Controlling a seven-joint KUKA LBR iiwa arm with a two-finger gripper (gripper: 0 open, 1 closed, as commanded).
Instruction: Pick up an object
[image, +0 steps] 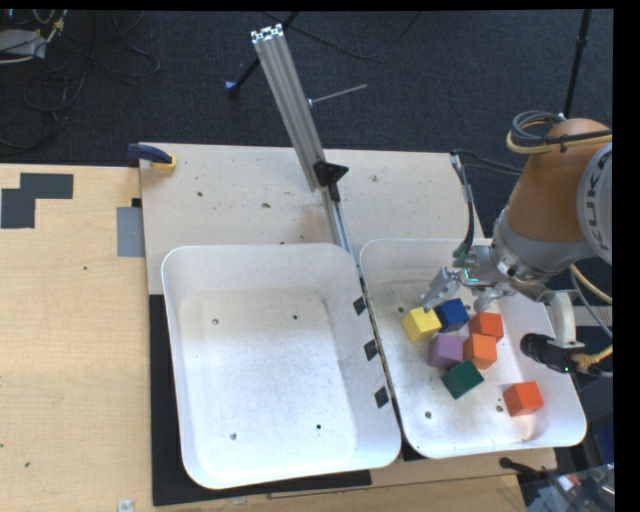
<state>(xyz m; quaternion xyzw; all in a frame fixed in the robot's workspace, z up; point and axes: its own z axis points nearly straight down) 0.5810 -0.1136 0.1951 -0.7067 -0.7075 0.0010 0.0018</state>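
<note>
The gripper hangs low over the right bin, with its two pale fingers splayed apart, one to each side of the blue cube. The fingertips sit just above and beside that cube, and whether they touch it cannot be told; nothing is seen clamped between them.

The wooden bench is light, with dark rectangular patches toward its far left. A speckled beige board lies behind the bins, and beyond it is dark carpet strewn with cables. The left bin lies just beside the right bin, the two joined by small black clips along their shared edge. Both are shallow, glossy white trays with rounded corners and a few dark specks. A ribbed aluminium post slants up from behind the right bin's far-left corner.

The arm is bulky and rounded, orange above grey, rising at the right bin's far-right side.

Inside the right bin the blocks are matte and square-edged. Clustered near its middle are a yellow cube, the blue cube, a purple cube, two orange cubes and a green cube. A red-orange cube sits apart toward the near-right corner. A small blue-and-yellow clamp rests far off at the board's far-left corner.
</note>
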